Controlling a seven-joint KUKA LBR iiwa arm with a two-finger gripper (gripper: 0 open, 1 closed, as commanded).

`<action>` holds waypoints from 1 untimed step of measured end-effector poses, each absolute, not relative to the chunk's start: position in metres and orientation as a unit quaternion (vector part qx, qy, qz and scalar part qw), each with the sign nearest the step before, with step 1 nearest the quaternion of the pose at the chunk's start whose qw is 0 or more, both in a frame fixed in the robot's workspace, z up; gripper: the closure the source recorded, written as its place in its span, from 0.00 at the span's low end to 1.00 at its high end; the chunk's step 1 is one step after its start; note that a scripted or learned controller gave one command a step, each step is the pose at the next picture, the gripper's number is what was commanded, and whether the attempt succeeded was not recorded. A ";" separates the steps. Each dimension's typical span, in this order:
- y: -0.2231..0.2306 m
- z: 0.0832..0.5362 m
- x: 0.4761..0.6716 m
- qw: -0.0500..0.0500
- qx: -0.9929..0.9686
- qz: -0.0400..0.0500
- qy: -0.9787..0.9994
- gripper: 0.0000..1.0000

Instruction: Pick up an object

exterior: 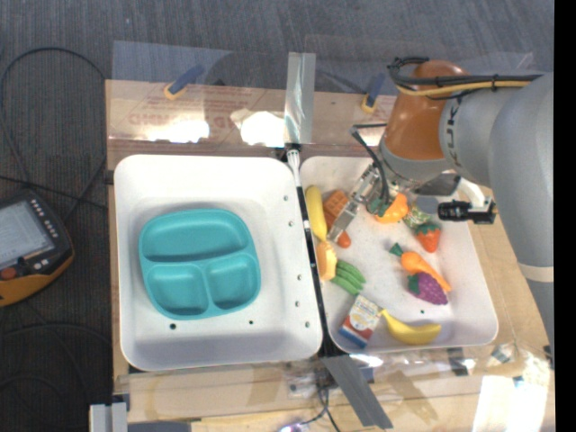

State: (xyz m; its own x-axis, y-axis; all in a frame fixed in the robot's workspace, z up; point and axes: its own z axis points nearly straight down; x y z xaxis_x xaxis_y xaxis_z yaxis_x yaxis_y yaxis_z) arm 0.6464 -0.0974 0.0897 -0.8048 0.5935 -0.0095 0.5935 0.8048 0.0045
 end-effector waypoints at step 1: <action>-0.098 0.098 0.647 0.008 0.312 -0.002 0.950 1.00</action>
State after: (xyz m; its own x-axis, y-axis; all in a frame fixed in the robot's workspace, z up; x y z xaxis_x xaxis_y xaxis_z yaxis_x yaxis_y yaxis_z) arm 0.6473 -0.0982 0.0982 -0.8054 0.5925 -0.0154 0.5926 0.8055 0.0018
